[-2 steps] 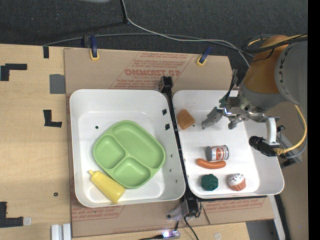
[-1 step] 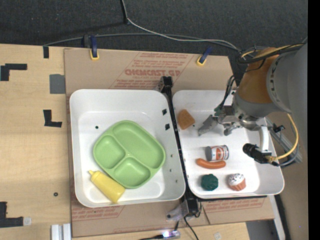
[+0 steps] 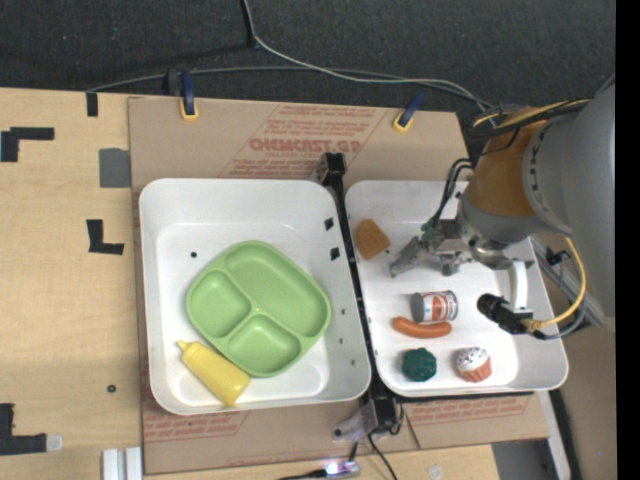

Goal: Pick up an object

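Right now I have the hand (image 3: 412,258) low in the right bin (image 3: 545,373), its fingers spread apart and holding nothing, just right of the toast slice (image 3: 372,237) and far of the small can (image 3: 433,307). Next I'd centre over one, then close. The wrist hides the bin's far-right corner.

Robotics lab test station. Indicators: a wooden counter (image 3: 60,298) marked with black tape, a cardboard sheet (image 3: 300,138) clamped at its far edge, loose cables (image 3: 300,58), and two white bins (image 3: 160,208) holding toy food.
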`<move>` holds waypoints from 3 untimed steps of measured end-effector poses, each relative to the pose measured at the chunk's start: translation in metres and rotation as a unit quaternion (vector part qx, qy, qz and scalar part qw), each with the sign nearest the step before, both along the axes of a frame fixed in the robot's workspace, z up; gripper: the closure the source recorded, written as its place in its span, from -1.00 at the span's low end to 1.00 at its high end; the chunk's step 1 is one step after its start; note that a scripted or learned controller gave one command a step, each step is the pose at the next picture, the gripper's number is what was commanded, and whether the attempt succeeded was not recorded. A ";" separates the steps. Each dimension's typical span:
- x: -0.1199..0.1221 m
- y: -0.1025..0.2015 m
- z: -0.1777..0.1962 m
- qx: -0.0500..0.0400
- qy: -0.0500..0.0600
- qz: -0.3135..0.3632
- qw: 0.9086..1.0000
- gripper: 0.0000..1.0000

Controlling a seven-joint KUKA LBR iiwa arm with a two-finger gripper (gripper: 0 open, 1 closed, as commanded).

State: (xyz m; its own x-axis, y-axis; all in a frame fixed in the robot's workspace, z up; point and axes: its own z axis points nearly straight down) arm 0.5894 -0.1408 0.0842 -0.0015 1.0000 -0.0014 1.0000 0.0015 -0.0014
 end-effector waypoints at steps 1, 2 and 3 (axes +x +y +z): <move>0.001 0.000 0.012 -0.001 -0.002 0.000 1.000 1.00; 0.007 0.009 0.069 0.001 -0.002 0.001 1.000 1.00; 0.017 0.006 0.118 0.000 -0.003 0.000 1.000 1.00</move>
State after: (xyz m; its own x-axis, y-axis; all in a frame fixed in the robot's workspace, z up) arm 0.6065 -0.1349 0.2024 -0.0019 1.0000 -0.0010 1.0000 0.0019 0.0044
